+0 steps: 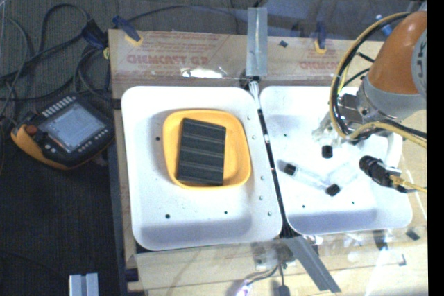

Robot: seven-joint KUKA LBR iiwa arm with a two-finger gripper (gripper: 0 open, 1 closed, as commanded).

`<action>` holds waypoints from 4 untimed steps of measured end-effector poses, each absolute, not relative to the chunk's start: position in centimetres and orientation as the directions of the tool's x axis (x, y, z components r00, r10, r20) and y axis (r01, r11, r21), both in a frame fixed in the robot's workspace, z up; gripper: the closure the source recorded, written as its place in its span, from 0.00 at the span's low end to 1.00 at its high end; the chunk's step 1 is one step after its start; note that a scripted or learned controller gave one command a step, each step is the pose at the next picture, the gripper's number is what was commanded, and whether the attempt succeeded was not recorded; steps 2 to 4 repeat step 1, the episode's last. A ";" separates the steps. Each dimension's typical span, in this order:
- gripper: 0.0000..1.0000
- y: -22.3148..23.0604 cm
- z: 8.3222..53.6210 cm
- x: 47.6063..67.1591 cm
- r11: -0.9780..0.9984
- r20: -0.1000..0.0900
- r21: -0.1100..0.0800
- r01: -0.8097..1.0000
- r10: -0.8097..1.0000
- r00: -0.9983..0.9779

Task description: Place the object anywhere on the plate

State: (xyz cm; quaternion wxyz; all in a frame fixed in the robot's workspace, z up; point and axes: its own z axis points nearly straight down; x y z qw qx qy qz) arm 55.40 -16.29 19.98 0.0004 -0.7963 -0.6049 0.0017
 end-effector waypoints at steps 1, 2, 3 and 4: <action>0.00 -16.3 20.0 55.4 -0.268 -0.002 -0.003 0.963 0.963 0.268; 0.00 -16.3 20.0 55.4 -0.268 -0.002 -0.003 0.963 0.963 0.268; 0.00 -16.3 20.0 55.4 -0.268 -0.002 -0.003 0.963 0.963 0.268; 0.00 -16.3 20.0 55.4 -0.268 -0.002 -0.003 0.963 0.963 0.268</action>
